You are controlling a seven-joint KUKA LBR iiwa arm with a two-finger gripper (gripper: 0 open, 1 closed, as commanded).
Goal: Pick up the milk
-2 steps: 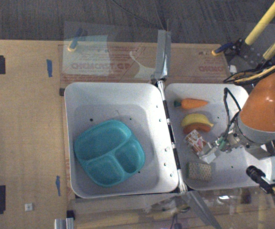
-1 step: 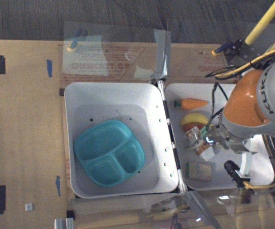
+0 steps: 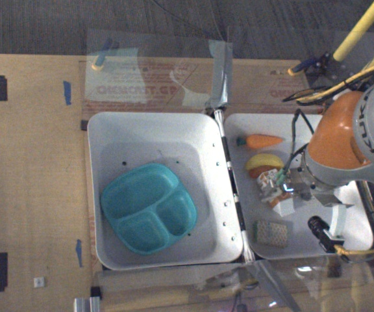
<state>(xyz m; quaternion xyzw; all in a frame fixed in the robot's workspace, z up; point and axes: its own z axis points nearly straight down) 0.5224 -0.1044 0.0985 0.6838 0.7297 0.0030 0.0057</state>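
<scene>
The milk looks like a small white printed carton (image 3: 268,184) lying in the right bin (image 3: 362,239), just below a yellow banana (image 3: 265,162). My gripper (image 3: 286,188) hangs right beside the carton's right side, touching or nearly touching it. The grey and orange wrist covers what lies under the gripper. A small white and orange piece (image 3: 282,204) pokes out beneath the gripper; I cannot tell whether it belongs to the carton.
An orange carrot (image 3: 262,141) lies at the right bin's far left corner. A speckled grey-green block (image 3: 271,233) rests near its front wall. The left bin (image 3: 109,135) holds a teal divided plate (image 3: 149,207).
</scene>
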